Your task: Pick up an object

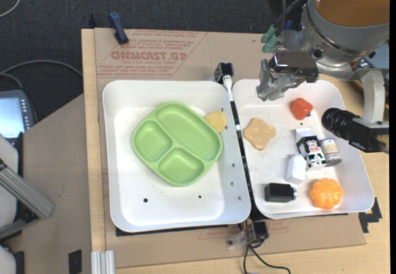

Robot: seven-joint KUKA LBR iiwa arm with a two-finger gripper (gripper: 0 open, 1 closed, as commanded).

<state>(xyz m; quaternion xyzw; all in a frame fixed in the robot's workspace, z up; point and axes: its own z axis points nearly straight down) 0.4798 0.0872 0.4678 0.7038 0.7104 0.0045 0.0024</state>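
The right bin (359, 161) is crowded: a tan cookie-shaped piece (258, 133) near its left wall, a red piece (301, 108) further right, a small bottle (315, 150) and white item (296, 169) mid-bin, a black block (279, 192) and orange pumpkin (326, 193) along the near side. Bare floor lies between the cookie and the black block. The gripper (272, 90) occupies the far left corner. In the left bin (117, 161), the green divided plate (176, 142) fills the centre, a yellow piece (216, 120) touching its right edge; the near strip is open.

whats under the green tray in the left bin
A yellow piece pokes out from under the green tray's right edge, resting on the left bin. How far it continues underneath is covered.
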